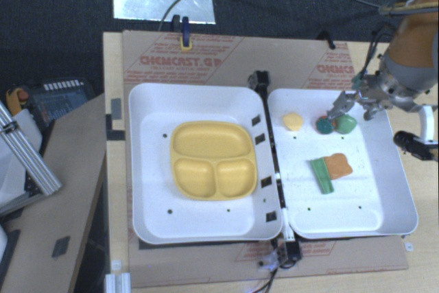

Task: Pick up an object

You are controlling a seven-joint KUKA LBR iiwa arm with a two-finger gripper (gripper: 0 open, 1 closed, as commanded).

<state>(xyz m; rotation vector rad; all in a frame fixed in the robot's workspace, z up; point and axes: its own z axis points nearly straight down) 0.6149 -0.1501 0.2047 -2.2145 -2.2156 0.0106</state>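
Above the far part of the right bin (391,216), the gripper (336,119) reaches down at a small green ball (346,123) beside a dark round piece (324,125); whether it grips cannot be told, so the approach seems underway, needing a firm close and lift.
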